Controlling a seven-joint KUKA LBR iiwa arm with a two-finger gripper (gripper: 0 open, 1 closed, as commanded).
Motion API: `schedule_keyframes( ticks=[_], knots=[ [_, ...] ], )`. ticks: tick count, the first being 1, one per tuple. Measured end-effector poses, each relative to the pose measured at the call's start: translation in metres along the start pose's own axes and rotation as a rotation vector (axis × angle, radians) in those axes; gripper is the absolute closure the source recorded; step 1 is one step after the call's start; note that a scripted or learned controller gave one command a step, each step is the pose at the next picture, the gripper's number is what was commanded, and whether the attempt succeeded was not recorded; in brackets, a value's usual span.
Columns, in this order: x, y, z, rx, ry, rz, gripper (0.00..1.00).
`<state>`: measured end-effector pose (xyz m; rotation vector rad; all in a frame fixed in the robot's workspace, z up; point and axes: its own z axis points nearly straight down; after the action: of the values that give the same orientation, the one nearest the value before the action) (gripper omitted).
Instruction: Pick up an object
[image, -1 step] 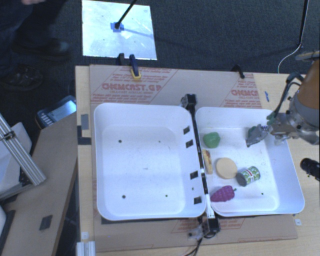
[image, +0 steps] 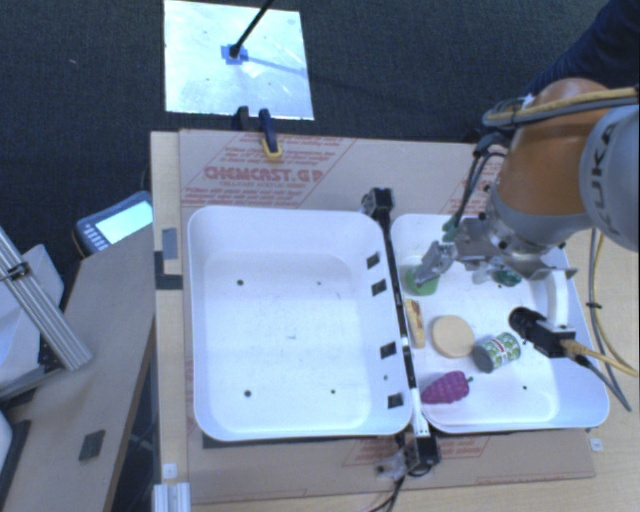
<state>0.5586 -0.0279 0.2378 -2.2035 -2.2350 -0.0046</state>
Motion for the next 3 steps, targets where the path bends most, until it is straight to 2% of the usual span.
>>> schedule_keyframes(
  ticks=[1, 2, 3],
  knots=[
    [-0.007, 0.0, -0.012, -0.003, -0.004, 0.01, 1.0],
    [-0.038, -0.048, -0.086, -0.009, -0.006, 0.016, 1.0],
    [0.061, -0.052, -0.165, -0.011, -0.001, 0.0, 1.0]
  ],
)
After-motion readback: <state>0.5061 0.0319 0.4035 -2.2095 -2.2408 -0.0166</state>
